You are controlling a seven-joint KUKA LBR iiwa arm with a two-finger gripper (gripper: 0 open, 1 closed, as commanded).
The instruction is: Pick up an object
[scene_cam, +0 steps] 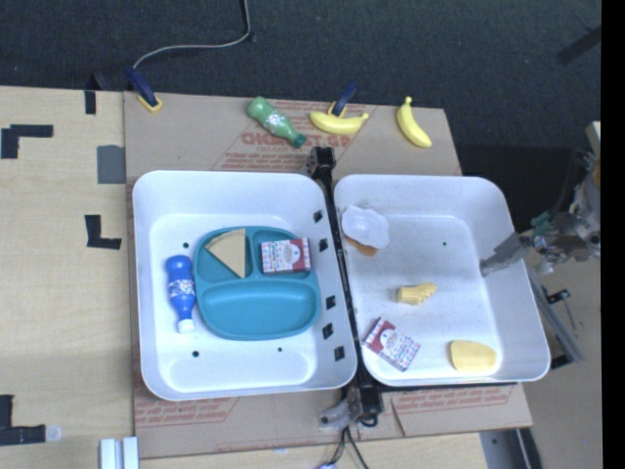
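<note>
The right bin holds a clear plastic piece over something orange, a small yellow chunk, a red-and-white carton and a yellow lemon-like lump. My gripper reaches in over that bin's right rim, a grey part slanting down toward the bin floor. It stands well right of the yellow chunk and above the lemon-like lump, touching none of them. Nothing shows in its grasp.
The left bin holds a blue divided tray with a tan wedge and a red carton, plus a blue bottle. Behind the bins lie a green bottle and two bananas.
</note>
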